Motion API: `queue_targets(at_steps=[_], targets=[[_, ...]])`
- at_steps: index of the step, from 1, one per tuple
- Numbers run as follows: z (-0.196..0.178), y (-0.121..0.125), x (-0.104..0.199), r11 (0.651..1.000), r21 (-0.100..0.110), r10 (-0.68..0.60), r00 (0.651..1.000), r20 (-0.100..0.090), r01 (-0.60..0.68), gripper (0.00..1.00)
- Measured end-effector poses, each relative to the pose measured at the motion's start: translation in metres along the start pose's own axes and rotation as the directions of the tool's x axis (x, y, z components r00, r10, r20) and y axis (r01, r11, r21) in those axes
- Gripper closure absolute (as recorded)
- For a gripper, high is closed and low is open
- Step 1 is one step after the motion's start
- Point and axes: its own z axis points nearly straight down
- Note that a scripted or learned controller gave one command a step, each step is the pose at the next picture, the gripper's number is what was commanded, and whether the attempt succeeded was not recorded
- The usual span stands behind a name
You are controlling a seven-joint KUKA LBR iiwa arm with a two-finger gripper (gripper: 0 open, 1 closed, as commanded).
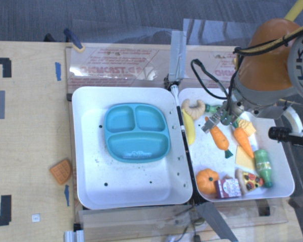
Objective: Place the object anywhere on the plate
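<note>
The gripper (221,119) hung at centre right over the right bin (288,185), its jaws apart above a toy carrot (219,137) — best pinched mid-body, lifted straight, then carried left to the blue divided plate (137,133).

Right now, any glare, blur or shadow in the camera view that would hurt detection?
Camera view: glare streaks on the clear sheet behind the bins; the plate is sharp and evenly lit, with faint sheen; the tool is small and soft-edged over the right bin, its fingers hard to resolve; the arm is large and slightly blurred at top right; shadows are soft and short.
</note>
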Motion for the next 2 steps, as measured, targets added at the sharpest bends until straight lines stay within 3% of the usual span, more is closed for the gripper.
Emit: queue_targets(at_steps=[1, 2], targets=[[0.0294, 0.0632, 0.0499, 0.974, -0.001, -0.225, 0.974, -0.004, 0.225, 1.00], [0.0285, 0.0631, 0.0492, 0.975, -0.002, -0.224, 0.975, -0.002, 0.224, 0.00]])
